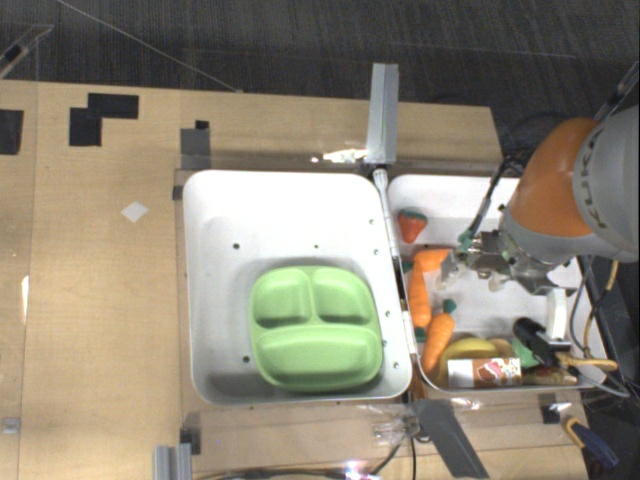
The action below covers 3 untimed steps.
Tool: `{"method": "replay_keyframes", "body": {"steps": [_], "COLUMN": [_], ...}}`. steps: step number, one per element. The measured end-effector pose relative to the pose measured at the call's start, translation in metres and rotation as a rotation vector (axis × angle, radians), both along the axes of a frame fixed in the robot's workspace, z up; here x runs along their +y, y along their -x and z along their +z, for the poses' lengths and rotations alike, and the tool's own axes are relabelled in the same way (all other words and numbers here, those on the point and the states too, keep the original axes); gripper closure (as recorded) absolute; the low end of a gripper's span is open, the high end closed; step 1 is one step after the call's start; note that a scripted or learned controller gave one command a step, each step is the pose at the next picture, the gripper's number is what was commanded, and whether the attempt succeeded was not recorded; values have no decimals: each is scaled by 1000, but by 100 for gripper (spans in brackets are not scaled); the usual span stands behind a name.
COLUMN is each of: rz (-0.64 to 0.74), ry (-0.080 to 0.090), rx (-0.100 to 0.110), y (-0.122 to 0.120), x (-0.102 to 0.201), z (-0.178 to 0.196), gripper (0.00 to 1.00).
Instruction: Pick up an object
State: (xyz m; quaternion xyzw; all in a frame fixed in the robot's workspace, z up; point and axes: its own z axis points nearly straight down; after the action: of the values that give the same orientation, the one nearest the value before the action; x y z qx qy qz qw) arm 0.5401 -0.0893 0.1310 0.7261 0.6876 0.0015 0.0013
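The gripper (470,258) hangs over the right bin (450,193); I cannot tell its grip. Carrots (425,278) lie just beside it at nine o'clock, a banana (470,348) at six.

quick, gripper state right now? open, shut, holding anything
gripper: cannot be told; it sits low over the right bin, next to the carrots, with nothing visibly held.

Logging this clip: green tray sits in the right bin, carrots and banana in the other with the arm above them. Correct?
One slip: the camera view shows the green tray in the left bin. The carrots, banana and arm are at the right bin.
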Motion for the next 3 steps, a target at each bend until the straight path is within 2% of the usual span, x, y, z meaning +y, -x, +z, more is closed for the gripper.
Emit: {"method": "replay_keyframes", "body": {"steps": [1, 2, 3], "rz": [208, 386, 378], "ry": [4, 1, 7], "rx": [-20, -1, -19], "y": [46, 2, 41], "x": [-11, 4, -27], "z": [-38, -3, -38], "gripper": [0, 0, 0]}}
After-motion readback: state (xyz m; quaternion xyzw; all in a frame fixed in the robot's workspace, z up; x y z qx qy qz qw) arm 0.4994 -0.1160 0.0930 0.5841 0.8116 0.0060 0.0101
